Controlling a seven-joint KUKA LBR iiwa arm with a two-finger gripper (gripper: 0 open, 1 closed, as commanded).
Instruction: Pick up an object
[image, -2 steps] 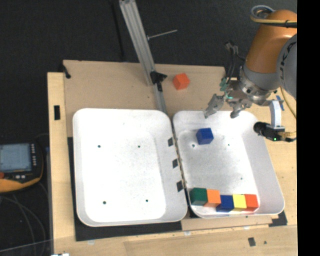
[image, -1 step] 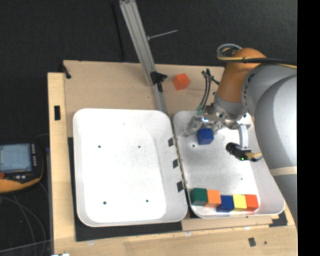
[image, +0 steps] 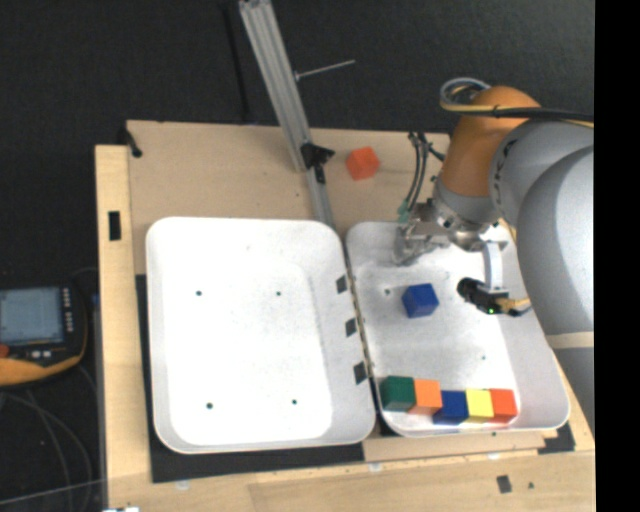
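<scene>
Gripper (image: 408, 246) over the right bin's (image: 530, 360) far-left corner; finger spread cannot be told.
Blue cube (image: 420, 300) sits alone mid-bin just nearer; five cubes (image: 448, 399) line the near wall.

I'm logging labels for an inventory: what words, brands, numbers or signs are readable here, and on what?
None can be read.
Handheld device, left of the bench: its screen is lit, content too blurred to read.
Blue cube and the row of coloured cubes: plain faces, no markings visible.
</scene>
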